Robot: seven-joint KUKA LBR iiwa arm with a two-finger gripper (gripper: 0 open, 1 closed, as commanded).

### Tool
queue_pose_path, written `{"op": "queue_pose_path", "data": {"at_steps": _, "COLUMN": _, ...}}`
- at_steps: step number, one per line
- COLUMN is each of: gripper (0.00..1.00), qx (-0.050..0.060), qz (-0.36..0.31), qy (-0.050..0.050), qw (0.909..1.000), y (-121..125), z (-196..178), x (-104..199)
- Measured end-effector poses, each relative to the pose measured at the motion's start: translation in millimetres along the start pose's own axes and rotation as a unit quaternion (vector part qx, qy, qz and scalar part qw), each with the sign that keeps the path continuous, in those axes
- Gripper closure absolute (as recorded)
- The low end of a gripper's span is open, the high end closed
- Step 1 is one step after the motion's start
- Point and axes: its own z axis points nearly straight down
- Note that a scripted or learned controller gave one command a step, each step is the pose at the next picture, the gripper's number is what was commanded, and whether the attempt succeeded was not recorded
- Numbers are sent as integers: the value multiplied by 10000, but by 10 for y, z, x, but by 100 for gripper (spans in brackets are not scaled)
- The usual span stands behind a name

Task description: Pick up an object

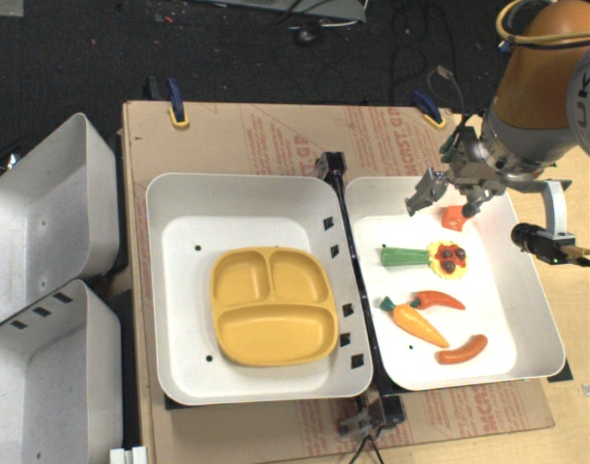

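my arm [542,75] is a bulbous orange-brown shell with a yellowish cable looped on top, grey metal wrist, and dark two-finger gripper [452,194].

Lighting: bright, even, from overhead. White bins [179,288] near overexposure, with little surface detail on their walls. Shadows: soft and short, close under the yellow divided tray [274,305] and the toy vegetables [426,303]. Background floor [63,56] dark, underexposed. Focus: mildly soft throughout, with visible grain. Edge distortion: slight, hard to judge.
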Motion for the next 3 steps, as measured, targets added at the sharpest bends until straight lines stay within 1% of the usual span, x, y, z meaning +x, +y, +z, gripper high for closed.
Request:
{"op": "queue_pose_path", "data": {"at_steps": 1, "gripper": 0, "qx": -69, "qz": -10, "qy": -8, "qw": 10000, "y": 21, "z": -77, "x": 2}}
{"op": "queue_pose_path", "data": {"at_steps": 2, "gripper": 0, "qx": -38, "qz": 0, "qy": -3, "qw": 10000, "y": -51, "z": 397, "x": 48}}
{"op": "queue_pose_path", "data": {"at_steps": 3, "gripper": 0, "qx": -41, "qz": 5, "qy": -5, "qw": 10000, "y": -6, "z": 856, "x": 0}}
